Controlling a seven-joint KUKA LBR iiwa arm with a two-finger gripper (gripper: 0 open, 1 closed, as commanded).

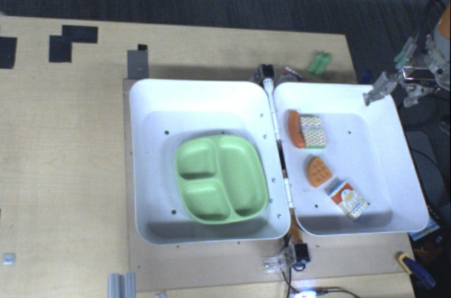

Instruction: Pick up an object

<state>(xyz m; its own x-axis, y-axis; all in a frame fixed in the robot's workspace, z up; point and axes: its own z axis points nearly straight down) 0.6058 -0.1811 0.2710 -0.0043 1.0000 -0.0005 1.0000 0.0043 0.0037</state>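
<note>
The right bin (373, 149) holds several small items. An orange sausage (294, 129) lies beside a speckled block (313, 132) near the bin's upper left. An orange waffle-like piece (318, 171) sits lower down, and a small red-and-white carton (349, 200) lies at the bottom. My gripper (392, 94) hovers over the bin's upper right corner, well apart from all of them. Its fingers (374, 93) are spread open with nothing between them.
The left bin (151, 149) holds a green divided plate (222, 177). A green object (319, 63) lies on the bench behind the bins. Black tape marks (70, 41) sit at the far left. Cables and clips (292, 258) lie below the bins' seam.
</note>
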